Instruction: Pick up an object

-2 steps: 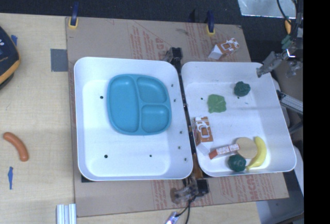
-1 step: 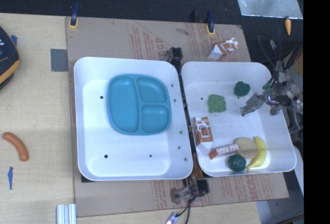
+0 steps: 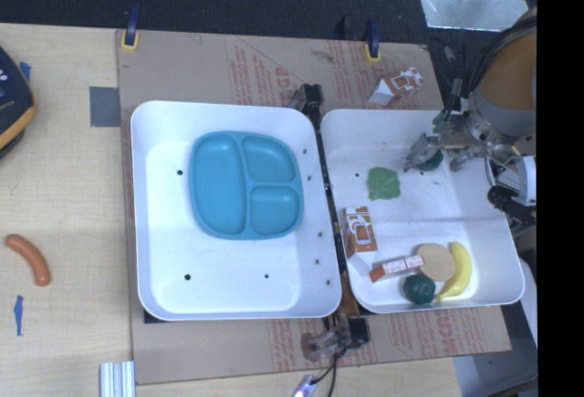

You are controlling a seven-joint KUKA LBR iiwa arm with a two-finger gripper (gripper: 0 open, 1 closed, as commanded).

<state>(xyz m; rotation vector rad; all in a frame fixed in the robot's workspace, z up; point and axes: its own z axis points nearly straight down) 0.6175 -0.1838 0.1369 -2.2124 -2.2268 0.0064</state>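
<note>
The right bin (image 3: 484,203) holds a flat green leaf-shaped piece (image 3: 384,183), an orange-brown packet (image 3: 359,231), a red and white bar (image 3: 397,267), a tan round disc (image 3: 435,260), a yellow banana (image 3: 461,269) and a dark green ball (image 3: 421,288). My gripper (image 3: 429,154) hangs over the upper right part of this bin, up and to the right of the green piece and apart from it. Nothing is visibly held in it. The arm comes in from the right, with its orange band at the edge.
A blue divided plate (image 3: 246,183) lies in the left bin (image 3: 164,276). A sausage (image 3: 29,258) lies on the bench at far left. A small carton (image 3: 397,87) sits behind the right bin. A yellow-black device (image 3: 11,99) is at the left edge.
</note>
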